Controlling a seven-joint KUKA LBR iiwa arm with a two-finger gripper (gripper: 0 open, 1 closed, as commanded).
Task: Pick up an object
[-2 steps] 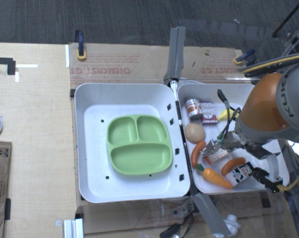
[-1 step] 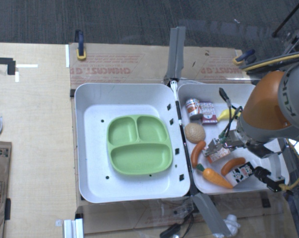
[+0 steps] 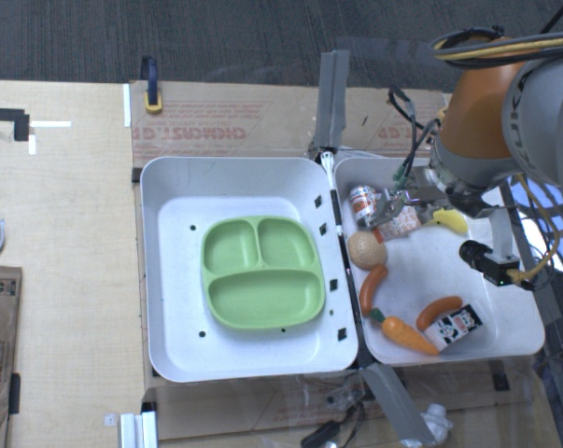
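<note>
- Two shallow white bins sit side by side on the worktop (image 3: 66, 203): the left bin (image 3: 160, 278) and the right bin (image 3: 505, 343).
- Left bin: one green divided plate (image 3: 262, 273) lies near its centre, three compartments facing up.
- Right bin, contents noted by clock face from the bin's centre:
  - a small can (image 3: 361, 201) at about 10 o'clock, by the bin's far-left corner;
  - a round tan ball-like item (image 3: 366, 249) at 9 o'clock, close to the dividing wall;
  - a red-orange sausage (image 3: 372, 288) at 8 o'clock, just below the tan item;
  - an orange carrot (image 3: 408, 335) at 6 o'clock, near the front wall;
  - a second sausage (image 3: 437, 310) at 5 o'clock, touching a small black-and-white carton (image 3: 457, 326) just beside it;
  - a yellow banana-like piece (image 3: 448, 219) at 1 o'clock, partly under the arm.
- Arm (image 3: 505, 110): grey with an orange band, entering from 3 o'clock, over the far part of the right bin.
- End effector (image 3: 393, 210): lowered at about 11 o'clock in the right bin, just beside the can, over a pale pinkish item that I cannot identify. I cannot tell whether it is apart or together, nor whether anything is clamped in it.
- Worktop beyond the bins: a blue-and-yellow clamp (image 3: 150, 84) stands at 11 o'clock from the left bin.
</note>
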